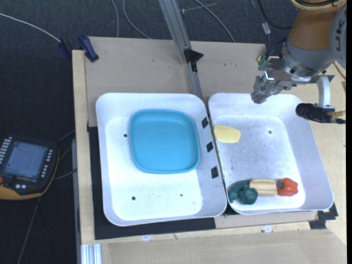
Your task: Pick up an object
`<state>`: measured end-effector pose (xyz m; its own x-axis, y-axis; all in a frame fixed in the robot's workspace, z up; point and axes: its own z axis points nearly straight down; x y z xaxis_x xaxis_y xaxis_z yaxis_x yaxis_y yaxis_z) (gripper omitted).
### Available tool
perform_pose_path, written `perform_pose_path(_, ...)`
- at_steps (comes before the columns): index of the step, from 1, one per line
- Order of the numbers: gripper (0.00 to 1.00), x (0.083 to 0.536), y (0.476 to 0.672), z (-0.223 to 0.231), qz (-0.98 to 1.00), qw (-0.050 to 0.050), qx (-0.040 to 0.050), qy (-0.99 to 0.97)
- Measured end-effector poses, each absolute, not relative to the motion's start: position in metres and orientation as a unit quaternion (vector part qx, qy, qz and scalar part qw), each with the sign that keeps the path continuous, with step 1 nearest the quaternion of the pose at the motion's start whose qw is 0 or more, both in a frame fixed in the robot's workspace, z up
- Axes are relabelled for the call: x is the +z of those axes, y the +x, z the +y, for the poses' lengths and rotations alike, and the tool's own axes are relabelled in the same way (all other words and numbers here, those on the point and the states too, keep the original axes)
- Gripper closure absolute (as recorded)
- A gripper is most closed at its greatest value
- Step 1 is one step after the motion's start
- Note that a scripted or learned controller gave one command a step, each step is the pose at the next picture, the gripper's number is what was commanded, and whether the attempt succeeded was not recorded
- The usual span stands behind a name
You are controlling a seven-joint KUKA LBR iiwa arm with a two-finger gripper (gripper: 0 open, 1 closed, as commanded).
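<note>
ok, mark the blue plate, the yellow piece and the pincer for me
blue plate (165,141), camera view, flat middle of the plate.
yellow piece (227,134), camera view, middle of its top face.
pincer (260,96), camera view, at its fingertips, above the right bin's far rim.
</note>
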<state>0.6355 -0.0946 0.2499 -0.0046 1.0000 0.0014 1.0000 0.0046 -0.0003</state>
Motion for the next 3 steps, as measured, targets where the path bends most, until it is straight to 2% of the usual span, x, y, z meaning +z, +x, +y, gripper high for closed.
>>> perform_pose_path(3, 1.0, 0.247, 0.615, 0.051, -0.709, 0.0, -0.0004, -0.706)
